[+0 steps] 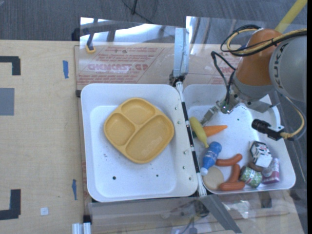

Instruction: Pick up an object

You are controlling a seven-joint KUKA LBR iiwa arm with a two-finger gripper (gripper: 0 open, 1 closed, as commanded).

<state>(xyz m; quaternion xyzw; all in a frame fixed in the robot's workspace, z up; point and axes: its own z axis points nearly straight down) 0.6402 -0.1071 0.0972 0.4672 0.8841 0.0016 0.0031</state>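
My gripper (215, 112) hangs low over the upper left part of the right bin (287, 179), below the orange wrist band. Just beneath it lie a yellow banana (198, 130) and an orange carrot (215, 129), side by side and touching. A blue bottle (211, 155) lies below them. Nearby are two red sausages (228, 161), a tan disc (213, 178), a green can (251, 177) and a brown and white packet (261, 155). I see nothing held in the gripper.
The left bin (97, 179) holds a yellow divided plate (139, 129). A metal divider (187, 135) runs between the bins. Black and yellow cables (239, 38) loop around the wrist. A black fitting (263, 127) juts over the right bin.
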